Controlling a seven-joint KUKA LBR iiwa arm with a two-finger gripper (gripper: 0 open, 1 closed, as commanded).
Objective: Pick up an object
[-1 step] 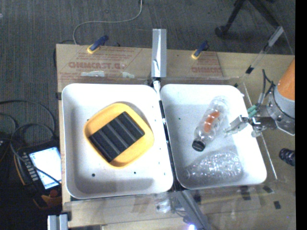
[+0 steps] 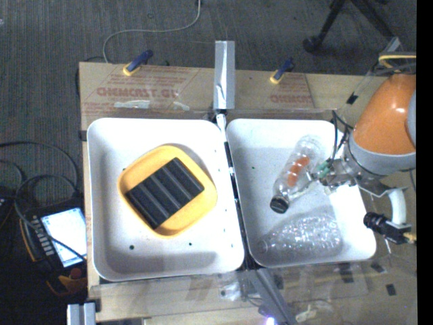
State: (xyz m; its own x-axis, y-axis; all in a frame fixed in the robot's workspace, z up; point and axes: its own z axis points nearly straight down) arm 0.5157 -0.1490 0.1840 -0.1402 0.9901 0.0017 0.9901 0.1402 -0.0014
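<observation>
A clear plastic bottle with orange contents and a black cap lies at a slant in the right bin, cap toward the front. A crumpled clear plastic piece lies in front of it. A yellow object with a black ribbed top sits in the middle of the left bin. My gripper is low at the right bin's right side, right beside the bottle's upper end and mostly hidden under the grey and orange wrist. Whether it touches the bottle is unclear.
Two blue-handled clamps hold the cardboard backing behind the bins. A metal post stands at the divider between them. Cables and a device lie on the floor to the left.
</observation>
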